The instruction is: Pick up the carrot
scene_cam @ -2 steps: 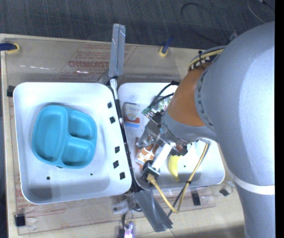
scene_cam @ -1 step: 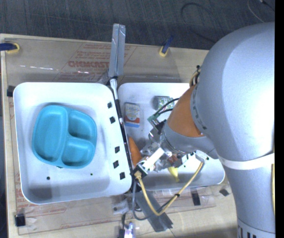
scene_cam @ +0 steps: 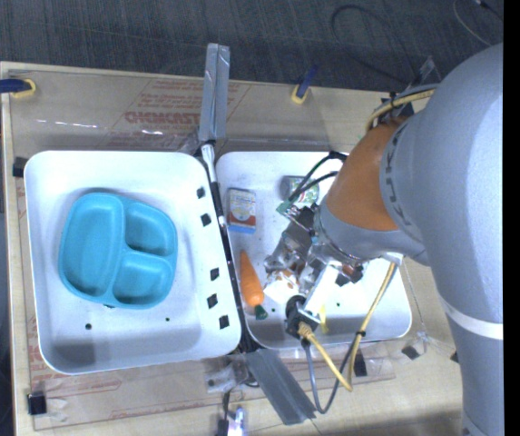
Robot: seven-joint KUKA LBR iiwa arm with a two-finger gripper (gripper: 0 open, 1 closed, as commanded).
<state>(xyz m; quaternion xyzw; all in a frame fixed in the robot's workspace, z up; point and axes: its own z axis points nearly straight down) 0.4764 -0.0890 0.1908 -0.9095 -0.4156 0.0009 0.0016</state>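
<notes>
The carrot (scene_cam: pixel 251 281) lies in the right bin (scene_cam: pixel 388 320), hard against its left wall, long axis near 12-to-6, green stub at the 6 end. We see nothing gripping it. From the carrot, the gripper (scene_cam: pixel 289 271) sits just beside it at about 3 o'clock, over the bin floor. We can't tell its finger state; the wrist clutter hides that. We'd judge the coming move as a short shift toward 9.
</notes>
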